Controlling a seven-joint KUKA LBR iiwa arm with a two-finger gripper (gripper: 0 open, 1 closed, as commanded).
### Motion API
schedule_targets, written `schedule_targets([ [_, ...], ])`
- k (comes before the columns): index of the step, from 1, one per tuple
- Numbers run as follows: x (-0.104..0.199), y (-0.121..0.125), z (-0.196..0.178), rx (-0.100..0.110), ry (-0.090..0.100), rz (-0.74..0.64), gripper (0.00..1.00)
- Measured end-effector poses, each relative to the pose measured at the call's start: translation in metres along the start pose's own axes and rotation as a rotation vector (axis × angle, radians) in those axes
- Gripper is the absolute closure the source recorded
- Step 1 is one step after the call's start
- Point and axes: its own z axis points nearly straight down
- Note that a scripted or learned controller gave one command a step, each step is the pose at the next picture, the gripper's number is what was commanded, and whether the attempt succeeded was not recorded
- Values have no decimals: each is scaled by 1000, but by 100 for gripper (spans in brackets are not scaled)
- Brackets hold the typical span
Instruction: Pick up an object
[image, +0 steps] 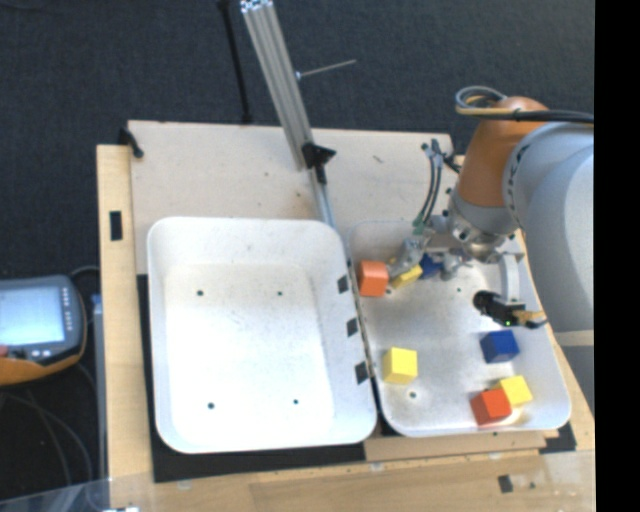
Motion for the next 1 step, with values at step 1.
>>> schedule_targets([
  [1, 0, -3, -7, 21, 4, -5, 100],
])
